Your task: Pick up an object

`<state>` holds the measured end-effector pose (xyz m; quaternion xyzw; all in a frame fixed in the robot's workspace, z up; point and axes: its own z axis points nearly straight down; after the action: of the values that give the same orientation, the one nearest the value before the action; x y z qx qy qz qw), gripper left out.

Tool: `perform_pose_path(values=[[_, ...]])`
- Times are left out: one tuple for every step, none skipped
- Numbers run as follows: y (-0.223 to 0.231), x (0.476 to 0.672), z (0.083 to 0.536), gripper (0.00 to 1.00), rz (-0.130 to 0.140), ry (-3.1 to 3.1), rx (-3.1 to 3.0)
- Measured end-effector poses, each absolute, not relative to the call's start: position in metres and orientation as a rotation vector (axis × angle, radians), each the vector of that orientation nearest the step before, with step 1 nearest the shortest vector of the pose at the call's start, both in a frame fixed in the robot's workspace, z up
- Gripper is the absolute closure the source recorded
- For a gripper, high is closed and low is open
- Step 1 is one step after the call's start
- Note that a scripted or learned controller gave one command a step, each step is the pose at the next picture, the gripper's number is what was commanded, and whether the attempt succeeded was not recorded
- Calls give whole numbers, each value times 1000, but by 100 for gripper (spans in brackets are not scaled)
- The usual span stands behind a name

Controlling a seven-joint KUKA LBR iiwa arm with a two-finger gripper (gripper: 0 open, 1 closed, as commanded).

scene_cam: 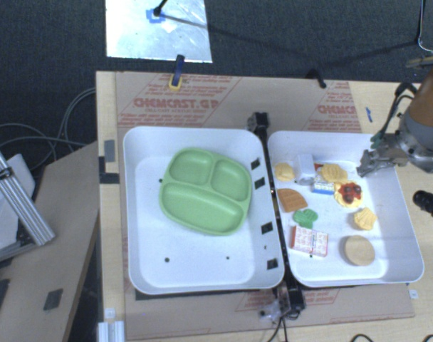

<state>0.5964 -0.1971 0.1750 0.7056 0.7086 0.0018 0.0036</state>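
Gripper (369, 161) hovered at three o'clock over the right bin (398, 262), grip state unreadable. Approach step, seemingly; next, descent onto the pizza slice (350, 192).

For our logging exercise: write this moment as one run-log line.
phase: approach | end effector: over right bin, far edge | nearest: pizza slice | held: nothing visible | green tray: left bin

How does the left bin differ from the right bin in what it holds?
The left bin holds one large thing, a green divided plate; the right bin holds many small toy food pieces, such as a round tan piece and a pink-and-white packet. The gripper sits over the right bin, not the left bin. Both are shallow, white and side by side.
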Motion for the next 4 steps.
perform_pose_path(values=[[-198, 598, 229, 100, 6, 2222, 2210], [-147, 619, 218, 100, 4, 2228, 2211], [-85, 635, 220, 100, 6, 2232, 2208], [-44, 649, 226, 100, 6, 2230, 2210]])
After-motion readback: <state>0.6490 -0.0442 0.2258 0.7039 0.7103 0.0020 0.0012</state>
